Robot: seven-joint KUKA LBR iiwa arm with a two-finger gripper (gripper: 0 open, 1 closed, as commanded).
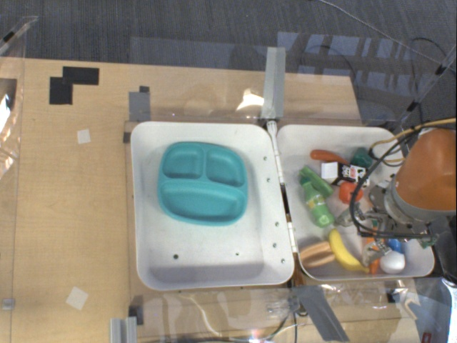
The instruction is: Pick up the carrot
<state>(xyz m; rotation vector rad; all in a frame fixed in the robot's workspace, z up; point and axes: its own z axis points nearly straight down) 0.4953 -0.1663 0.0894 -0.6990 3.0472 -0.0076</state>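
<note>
Crowded right bin (289,191): carrot (330,156) near its far edge; arm's fingers (368,227) hidden, state unclear.

Beneath me a pale wood bench (71,213), black tape patches (69,82) near its far left corner. Clear panels with grey brackets (274,81) stand along its edges. Dark grey carpet (178,13) beyond, a thin cable (371,26) trailing across it. Light glares on the far panel.
</note>
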